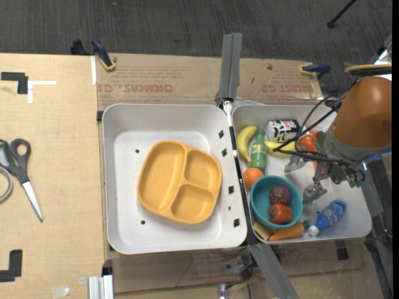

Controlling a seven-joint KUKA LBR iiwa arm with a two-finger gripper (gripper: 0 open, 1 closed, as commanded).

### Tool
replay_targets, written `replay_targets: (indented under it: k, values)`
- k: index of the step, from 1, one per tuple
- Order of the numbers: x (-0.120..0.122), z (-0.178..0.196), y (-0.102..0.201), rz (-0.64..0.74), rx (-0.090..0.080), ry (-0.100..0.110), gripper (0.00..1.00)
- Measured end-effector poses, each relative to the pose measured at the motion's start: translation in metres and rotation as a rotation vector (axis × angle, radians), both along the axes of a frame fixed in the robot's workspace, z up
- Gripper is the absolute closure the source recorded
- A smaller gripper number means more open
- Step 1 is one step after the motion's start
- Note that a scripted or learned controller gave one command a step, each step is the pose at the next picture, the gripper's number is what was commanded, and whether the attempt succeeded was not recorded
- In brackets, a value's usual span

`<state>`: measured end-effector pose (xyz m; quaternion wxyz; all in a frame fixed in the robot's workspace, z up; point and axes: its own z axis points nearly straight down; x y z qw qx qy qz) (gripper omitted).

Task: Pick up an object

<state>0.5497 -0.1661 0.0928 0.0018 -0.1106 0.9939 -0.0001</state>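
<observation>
The right bin (358, 226) holds several small objects. A banana (245, 140) lies beside a green bottle (257, 151) and an orange (252, 176). A teal bowl (260, 192) holds a dark round fruit (280, 194) and a red one (280, 213). A carrot (287, 233) lies at the bin's front, and a blue bottle (328, 216) sits at the front right. A black-and-white item (282, 129) and a red item (307, 142) lie at the back. My gripper (313, 189) hangs low over the bin floor, just right of the bowl and above the blue bottle.
The left bin (118, 185) holds a yellow divided plate (179, 182). Scissors (24, 173) lie on the bench at far left. Cables run from the arm's orange band (368, 108) across the right bin's back. A grey divider (229, 67) stands between the bins.
</observation>
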Motion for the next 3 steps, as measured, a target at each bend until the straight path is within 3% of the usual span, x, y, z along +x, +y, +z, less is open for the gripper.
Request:
replay_targets:
  k: [1, 2, 3]
  values:
    - [-0.049, 0.003, 0.023, -0.030, -0.012, -0.012, 0.00]
    - [0.035, 0.003, 0.035, -0.357, -0.010, -0.011, 0.00]
    - [0.052, 0.001, -0.052, -0.445, 0.000, -0.003, 0.00]
